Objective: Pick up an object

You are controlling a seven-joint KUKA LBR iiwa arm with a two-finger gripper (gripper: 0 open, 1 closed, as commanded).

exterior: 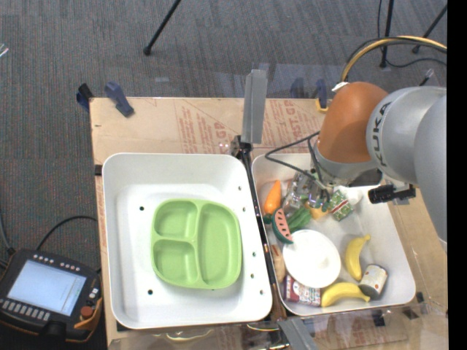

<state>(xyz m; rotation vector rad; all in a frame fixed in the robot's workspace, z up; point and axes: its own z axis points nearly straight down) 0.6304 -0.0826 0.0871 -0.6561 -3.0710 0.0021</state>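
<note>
Pincer [310,195]: I see it low in right bin's [405,265] far-left clutter beside carrot [272,196]; grip state untellable. Risk: crowded items deflect grasp.

A robotics lab: tripod legs [166,17] on carpet, teach pendant [49,292] beside bench

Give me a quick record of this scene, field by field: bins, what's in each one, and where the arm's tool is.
left bin: holds a green divided tray
right bin: toy carrot, watermelon slice, white plate, two bananas, small can
tool: low over the clutter at the right bin's far end
grip: cannot tell from this view
</note>
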